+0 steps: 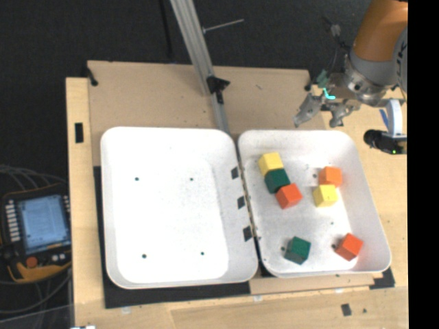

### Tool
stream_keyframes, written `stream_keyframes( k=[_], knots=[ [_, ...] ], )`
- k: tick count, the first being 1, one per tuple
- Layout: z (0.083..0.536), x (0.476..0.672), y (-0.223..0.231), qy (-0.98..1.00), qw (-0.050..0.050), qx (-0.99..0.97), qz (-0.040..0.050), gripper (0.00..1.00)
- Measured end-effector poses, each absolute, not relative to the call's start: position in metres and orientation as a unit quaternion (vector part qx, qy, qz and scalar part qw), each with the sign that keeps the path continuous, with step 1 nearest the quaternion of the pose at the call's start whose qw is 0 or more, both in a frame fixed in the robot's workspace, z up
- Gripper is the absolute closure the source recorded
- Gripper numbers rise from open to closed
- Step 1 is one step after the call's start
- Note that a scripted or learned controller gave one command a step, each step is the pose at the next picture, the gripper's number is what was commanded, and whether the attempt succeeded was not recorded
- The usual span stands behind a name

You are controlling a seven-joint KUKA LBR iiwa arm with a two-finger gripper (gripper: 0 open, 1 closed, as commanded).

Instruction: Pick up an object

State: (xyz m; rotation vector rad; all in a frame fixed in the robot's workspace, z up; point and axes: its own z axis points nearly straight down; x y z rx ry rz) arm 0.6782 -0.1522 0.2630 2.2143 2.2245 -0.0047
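Observation:
The right bin [357, 184] holds several small blocks. A yellow block [270, 162], a green block [277, 179] and an orange block [289, 195] lie in a row near its left side. Another orange block [331, 176] and a yellow block [325, 195] sit further right. A green block [298, 249] and an orange block [349, 246] lie near the front. My gripper [319, 116] hangs above the bin's far edge, its two fingers spread apart with nothing between them.
The left bin [171, 204] adjoins the right one. A slanted metal pole [195, 43] rises behind the bins. A tablet-like pendant [38, 225] lies off the bench at the left. The arm [377, 40] comes in from the upper right.

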Motion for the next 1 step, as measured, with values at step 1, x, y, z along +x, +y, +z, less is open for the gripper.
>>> stream_keyframes(
  k=[1],
  knots=[
    [0.2004, 0.6763, -0.1560, 0.707, -0.001, 0.707, -0.0027, 0.00]
  ],
)
